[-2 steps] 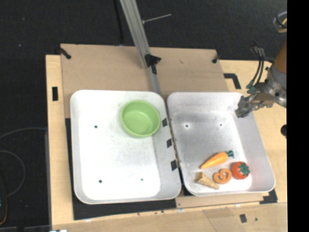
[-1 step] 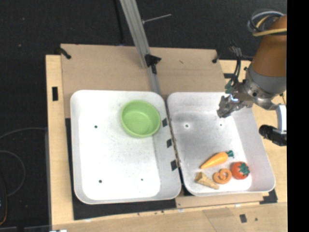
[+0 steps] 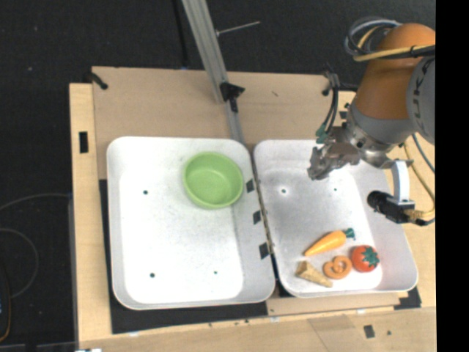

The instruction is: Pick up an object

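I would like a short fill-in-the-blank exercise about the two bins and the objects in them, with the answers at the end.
1. The green bowl lies in the ____ bin.
2. The carrot, tomato and two other small items lie in the ____ bin.
3. The gripper hangs above the ____ bin.
4. The band above the wrist is ____.

Answers: left; right; right; orange

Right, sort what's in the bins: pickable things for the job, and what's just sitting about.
For the job:
gripper
carrot
tomato
pretzel
tan wedge
green bowl

Just there:
left bin
right bin
metal pole
bench
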{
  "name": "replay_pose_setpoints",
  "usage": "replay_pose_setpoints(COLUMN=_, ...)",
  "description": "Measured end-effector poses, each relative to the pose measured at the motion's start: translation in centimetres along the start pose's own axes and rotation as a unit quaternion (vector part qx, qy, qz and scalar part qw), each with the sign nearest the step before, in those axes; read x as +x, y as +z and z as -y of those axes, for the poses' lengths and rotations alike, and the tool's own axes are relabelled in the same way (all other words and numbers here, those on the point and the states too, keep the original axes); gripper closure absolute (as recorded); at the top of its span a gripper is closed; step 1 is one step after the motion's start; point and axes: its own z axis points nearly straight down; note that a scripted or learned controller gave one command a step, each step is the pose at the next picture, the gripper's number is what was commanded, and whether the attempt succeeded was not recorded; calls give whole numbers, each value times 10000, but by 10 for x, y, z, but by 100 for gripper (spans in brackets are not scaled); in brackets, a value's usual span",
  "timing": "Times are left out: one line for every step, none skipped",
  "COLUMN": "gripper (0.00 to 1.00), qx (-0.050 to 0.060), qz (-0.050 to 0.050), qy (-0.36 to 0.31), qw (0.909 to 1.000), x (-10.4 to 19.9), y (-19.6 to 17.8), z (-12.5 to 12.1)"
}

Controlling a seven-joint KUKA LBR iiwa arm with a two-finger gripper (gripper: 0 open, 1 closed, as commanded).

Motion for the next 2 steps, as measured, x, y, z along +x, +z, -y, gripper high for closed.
replay_pose_setpoints(gripper=100, qx=-8, qz=-6, qy=-5, qw=10000, x=52, y=-8, z=-4)
replay_pose_setpoints(gripper=100, qx=-12, qz=-12, qy=-27, qw=10000, x=102, y=-13, z=-4)
